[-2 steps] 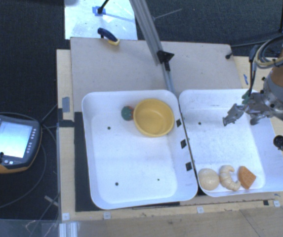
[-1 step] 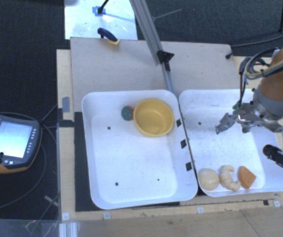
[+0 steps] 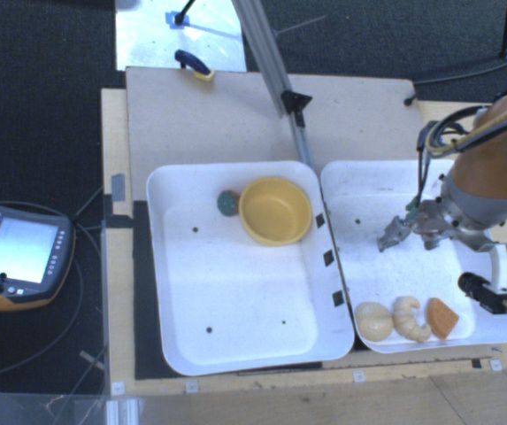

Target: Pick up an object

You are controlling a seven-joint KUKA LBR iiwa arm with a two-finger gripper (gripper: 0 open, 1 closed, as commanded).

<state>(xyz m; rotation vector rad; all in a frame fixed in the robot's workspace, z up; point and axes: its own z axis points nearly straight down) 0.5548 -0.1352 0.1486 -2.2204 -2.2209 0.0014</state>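
My gripper hangs over the middle of the right bin, pointing left, with bare bin floor beneath it. Along that bin's front edge lie a cream round piece, a pale curled piece and an orange wedge, all well in front of the gripper. In the left bin a yellow bowl stands upright at the back right, with a small dark green ball touching its left side.
A slanted metal pole crosses above the back of the bench. A teach pendant lies on the floor to the left. A black cable connector hangs off the arm above the right bin's front right corner.
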